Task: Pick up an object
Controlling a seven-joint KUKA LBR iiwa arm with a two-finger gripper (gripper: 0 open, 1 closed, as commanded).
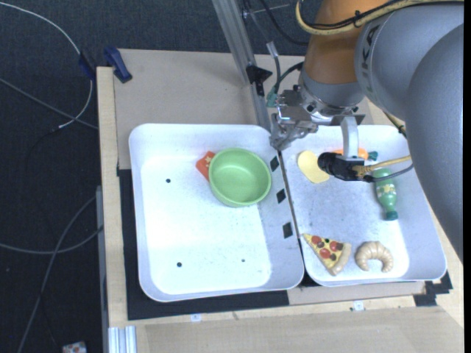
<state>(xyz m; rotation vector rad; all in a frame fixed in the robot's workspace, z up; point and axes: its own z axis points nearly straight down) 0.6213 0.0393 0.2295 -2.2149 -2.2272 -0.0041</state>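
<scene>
One green bowl (239,176) in left bin (158,219), one croissant (374,256), one pizza slice (326,251), one green bottle (385,197), fingers' (288,134) state unclear

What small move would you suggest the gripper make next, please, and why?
Probably lower straight down a little: the gripper hangs over the back edge where the two bins meet, with the yellow disc just right of it and the green bowl to its left, nothing seen between its fingers.

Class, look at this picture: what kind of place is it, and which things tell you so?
Probably a robotics lab bench: a grey arm over two white bins holding toy food such as a pizza slice and croissant.
</scene>
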